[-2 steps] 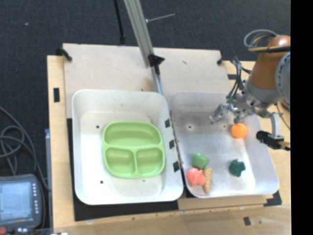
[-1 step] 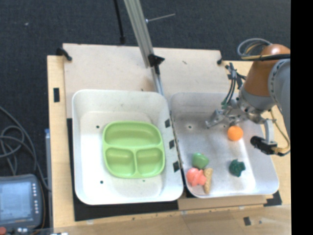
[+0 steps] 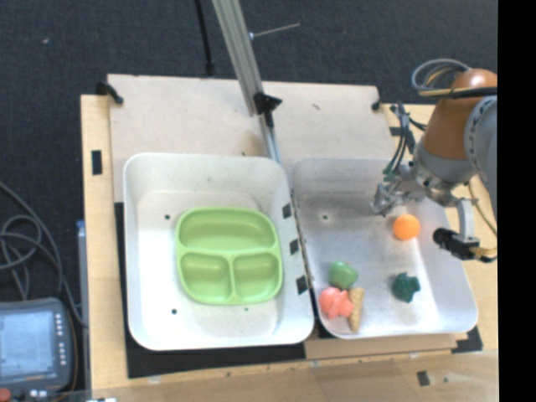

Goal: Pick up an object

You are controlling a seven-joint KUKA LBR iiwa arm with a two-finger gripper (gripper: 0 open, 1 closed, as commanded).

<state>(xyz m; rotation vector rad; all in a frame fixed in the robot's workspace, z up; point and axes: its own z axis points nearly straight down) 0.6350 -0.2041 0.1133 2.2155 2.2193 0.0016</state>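
My gripper (image 3: pixel 387 201) hangs over the far part of the right bin (image 3: pixel 335 182), on the grey arm with the orange band. An orange ball (image 3: pixel 406 228) lies just below and right of it, apart from the fingertips. Nearer the front edge lie a dark green toy (image 3: pixel 406 286), a light green piece (image 3: pixel 342 274), a pink toy (image 3: pixel 334 302) and a tan cone (image 3: pixel 358 307). I see nothing held between the fingers.
The left bin (image 3: pixel 151 182) holds a light green divided plate (image 3: pixel 228 255). A slanted metal pole (image 3: pixel 243 57) rises behind the bins. A screen device (image 3: pixel 32 342) sits at the lower left, off the bench.
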